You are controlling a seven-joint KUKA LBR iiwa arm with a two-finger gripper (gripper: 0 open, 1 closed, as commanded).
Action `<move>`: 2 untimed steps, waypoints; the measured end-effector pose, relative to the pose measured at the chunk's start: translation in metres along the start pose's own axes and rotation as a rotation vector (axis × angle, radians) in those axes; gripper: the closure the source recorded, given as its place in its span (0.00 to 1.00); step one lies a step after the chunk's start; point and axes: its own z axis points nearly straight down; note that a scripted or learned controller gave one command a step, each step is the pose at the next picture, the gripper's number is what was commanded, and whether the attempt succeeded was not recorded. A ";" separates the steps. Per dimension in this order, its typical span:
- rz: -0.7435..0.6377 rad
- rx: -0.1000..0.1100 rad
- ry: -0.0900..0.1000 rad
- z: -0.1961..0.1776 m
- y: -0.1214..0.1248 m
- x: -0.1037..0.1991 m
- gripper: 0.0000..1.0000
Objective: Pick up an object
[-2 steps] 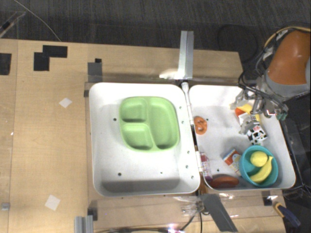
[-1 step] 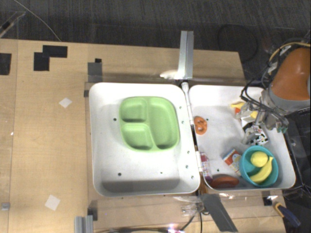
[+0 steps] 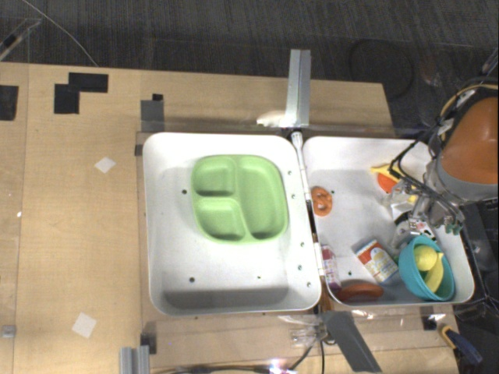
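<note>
The right bin [image 3: 351,158] holds several objects. An orange round piece [image 3: 322,199] lies near its left wall, and an orange and yellow item [image 3: 385,178] sits further back. A small printed carton [image 3: 376,261] rests by a teal bowl [image 3: 421,280] that has a yellow thing [image 3: 426,259] in it. Against the front wall lies a red-brown oval object [image 3: 360,291], with a dark red packet [image 3: 326,260] at the left wall. My gripper [image 3: 412,213] hangs low over the bin's right half, between the orange and yellow item and the bowl. Cables and the wrist hide its tips.
In the left bin [image 3: 168,232] lies a green divided plate [image 3: 237,197]. The arm's orange band [image 3: 477,137] and grey wrist cover the right bin's far right corner. A metal post [image 3: 299,88] stands behind the wall between the bins.
</note>
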 end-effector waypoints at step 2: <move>0.121 0.001 0.004 -0.001 0.038 0.079 0.00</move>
